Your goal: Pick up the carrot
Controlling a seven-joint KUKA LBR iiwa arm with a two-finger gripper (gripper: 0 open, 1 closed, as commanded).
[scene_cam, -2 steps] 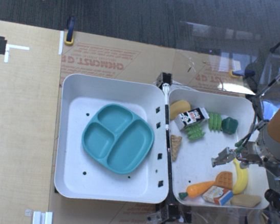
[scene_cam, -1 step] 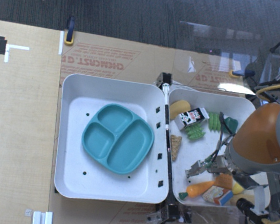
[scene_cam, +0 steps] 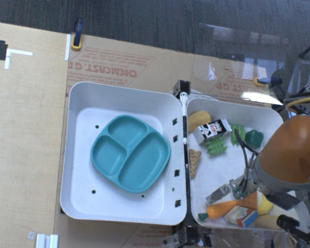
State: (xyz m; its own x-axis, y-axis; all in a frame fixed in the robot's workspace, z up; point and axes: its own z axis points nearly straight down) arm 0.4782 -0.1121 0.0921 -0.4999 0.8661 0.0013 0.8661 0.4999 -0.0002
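I see the carrot [scene_cam: 228, 208] lying near the right bin's [scene_cam: 232, 110] front edge. Hand [scene_cam: 230, 189] sits just above it, open or closed I can't tell. Looks light, stiff, smooth; grip across its thick middle.

Dark carpet [scene_cam: 159, 12] beyond wooden bench [scene_cam: 17, 130]

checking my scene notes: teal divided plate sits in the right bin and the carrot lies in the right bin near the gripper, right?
Not quite. In the camera view the teal divided plate sits in the left bin, not the right one. The rest holds: the carrot lies in the right bin, near the gripper.
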